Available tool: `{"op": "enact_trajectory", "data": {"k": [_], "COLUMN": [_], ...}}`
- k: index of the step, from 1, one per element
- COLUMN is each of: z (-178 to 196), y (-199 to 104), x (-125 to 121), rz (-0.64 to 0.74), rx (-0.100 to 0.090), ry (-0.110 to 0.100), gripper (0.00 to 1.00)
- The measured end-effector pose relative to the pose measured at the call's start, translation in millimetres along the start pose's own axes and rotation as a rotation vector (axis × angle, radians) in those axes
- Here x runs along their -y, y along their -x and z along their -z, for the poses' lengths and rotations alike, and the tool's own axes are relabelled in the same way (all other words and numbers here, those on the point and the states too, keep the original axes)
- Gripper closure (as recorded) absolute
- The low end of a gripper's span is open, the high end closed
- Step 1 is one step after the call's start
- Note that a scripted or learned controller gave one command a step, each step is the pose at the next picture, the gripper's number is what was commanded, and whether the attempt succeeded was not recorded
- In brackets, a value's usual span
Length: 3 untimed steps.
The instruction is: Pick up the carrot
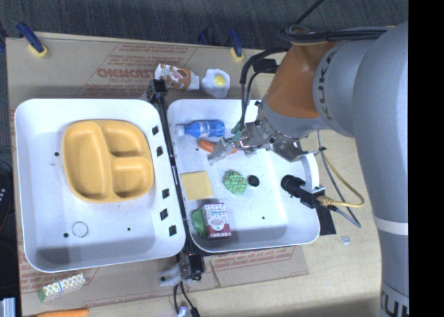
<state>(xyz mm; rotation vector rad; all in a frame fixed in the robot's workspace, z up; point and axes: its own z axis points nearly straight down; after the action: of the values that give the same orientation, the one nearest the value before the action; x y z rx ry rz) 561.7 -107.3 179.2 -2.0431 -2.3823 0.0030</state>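
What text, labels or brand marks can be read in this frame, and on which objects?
"KUKA": on the grey arm, seen partly and at a slant beside its orange band.
"CHEMCAST": red print on the brown cardboard sheet under the bins; smaller lines around it too blurred to read.
Red-and-white carton in the right white bin: label print too small to read.

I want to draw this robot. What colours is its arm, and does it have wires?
The arm is big, round and grey, with a wide orange band near the wrist and dark letters beside it. Black cables loop along the orange part, and a thin yellow wire hangs lower down. The gripper is small, metal and grey, with a black piece sticking out below the wrist.
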Motion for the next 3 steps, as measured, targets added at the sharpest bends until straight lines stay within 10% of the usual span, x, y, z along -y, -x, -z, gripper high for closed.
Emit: {"op": "enact_trajectory", "data": {"k": [1,2,3], "z": [-89,-88,-78], "y": [10,-6,-6], "x": [-57,-8,-9], "rz": [0.002,0.318,0.322], "rx": [0.0,-0.001,-0.001], "ry": [-0.001,-0.001,-0.003], "gripper": [0.0,0.0,1.0]}}
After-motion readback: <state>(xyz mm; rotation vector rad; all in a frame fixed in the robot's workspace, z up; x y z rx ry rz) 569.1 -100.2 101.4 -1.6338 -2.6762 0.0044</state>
